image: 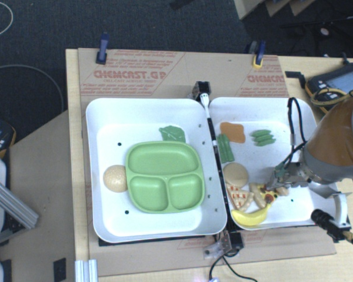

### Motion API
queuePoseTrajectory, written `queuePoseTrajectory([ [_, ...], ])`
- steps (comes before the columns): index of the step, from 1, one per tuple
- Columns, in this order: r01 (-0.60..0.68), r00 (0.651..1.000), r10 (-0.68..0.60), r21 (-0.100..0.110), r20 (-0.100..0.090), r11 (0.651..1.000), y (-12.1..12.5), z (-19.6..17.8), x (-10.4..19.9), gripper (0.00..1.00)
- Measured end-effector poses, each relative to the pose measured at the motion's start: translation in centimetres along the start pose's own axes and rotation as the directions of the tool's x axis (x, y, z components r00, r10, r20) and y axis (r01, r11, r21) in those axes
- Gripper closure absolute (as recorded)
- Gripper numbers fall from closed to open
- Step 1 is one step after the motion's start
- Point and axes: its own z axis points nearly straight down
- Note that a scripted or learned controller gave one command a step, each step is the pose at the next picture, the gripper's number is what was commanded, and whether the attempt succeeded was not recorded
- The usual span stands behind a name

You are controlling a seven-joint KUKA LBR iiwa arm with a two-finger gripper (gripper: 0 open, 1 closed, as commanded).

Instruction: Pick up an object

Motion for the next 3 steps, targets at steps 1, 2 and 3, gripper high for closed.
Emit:
queuePoseTrajectory([
  [1, 0.000, 1.000, 0.000, 0.005, -0.003, 1.000, -0.2, -4.9, 2.2, 1.00],
  [2, 0.002, 1.000, -0.002, 0.007, -0.004, 1.000, -0.2, -6.9, 6.2, 1.00],
  [3, -0.005, 1.000, 0.005, 0.016, -0.006, 1.000, -0.4, -1.3, 3.7, 1.00],
])
